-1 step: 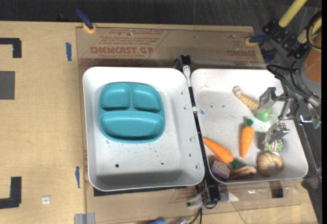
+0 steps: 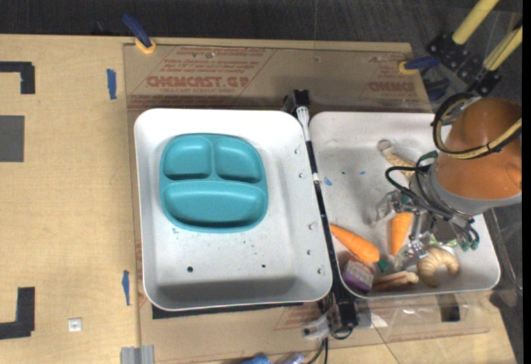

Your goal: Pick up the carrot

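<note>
1. Two shallow white plastic bins sit side by side on the tan table (image 2: 66, 213); the left bin (image 2: 224, 279) carries a teal three-compartment plastic plate (image 2: 214, 181) in its upper-left part.
2. The right bin (image 2: 348, 143) holds the clutter, all gathered along its near (lower) edge.
3. Long orange carrot (image 2: 355, 243): lies tilted in the lower-left part of the right bin, one end toward the divider between the bins, the other end pointing down-right toward the pile.
4. Just below the carrot's lower end is a small purple-and-white rounded object (image 2: 358, 274); further right lies a beige rounded mushroom-like toy (image 2: 437, 264) (identity uncertain).
5. The grey arm with the orange band (image 2: 481, 157) comes in from the right and hangs over the right bin's right half.
6. Pincer (image 2: 410, 240): tip is low in the bin, amid the clutter, just right of the long carrot.
7. A second, shorter orange carrot-like piece (image 2: 400, 230) stands nearly upright right at the pincer; whether it sits between the fingers cannot be told (wiring and finger parts overlap it).
8. Pincer state: cannot tell, open or closed.
9. Long carrot versus pincer: beside it on its left, close, with no visible contact; the carrot rests on the bin floor.
</note>
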Controlling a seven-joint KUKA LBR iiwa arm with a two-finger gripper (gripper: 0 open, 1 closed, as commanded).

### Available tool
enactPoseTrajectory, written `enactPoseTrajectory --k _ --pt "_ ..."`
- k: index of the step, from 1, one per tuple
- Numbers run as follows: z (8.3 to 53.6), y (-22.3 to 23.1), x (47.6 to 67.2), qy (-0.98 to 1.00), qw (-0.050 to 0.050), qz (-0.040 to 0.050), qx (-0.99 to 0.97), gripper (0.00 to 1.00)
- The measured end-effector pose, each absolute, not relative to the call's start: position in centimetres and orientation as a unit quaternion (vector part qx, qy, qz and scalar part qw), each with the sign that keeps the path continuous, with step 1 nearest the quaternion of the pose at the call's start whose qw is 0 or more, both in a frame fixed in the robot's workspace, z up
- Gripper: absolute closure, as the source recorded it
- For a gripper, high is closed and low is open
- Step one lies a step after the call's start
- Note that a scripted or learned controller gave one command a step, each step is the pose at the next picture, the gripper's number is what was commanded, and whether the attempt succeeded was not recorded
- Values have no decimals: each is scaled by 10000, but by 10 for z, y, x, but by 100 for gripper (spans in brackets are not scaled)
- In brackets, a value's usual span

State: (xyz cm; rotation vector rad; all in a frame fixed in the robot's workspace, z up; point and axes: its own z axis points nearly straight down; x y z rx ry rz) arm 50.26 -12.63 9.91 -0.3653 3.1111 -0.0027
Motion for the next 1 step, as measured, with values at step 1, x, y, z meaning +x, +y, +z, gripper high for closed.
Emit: enactPoseTrajectory --k 1 --pt "109 -125 505 9930 82 -18 -1177 100"
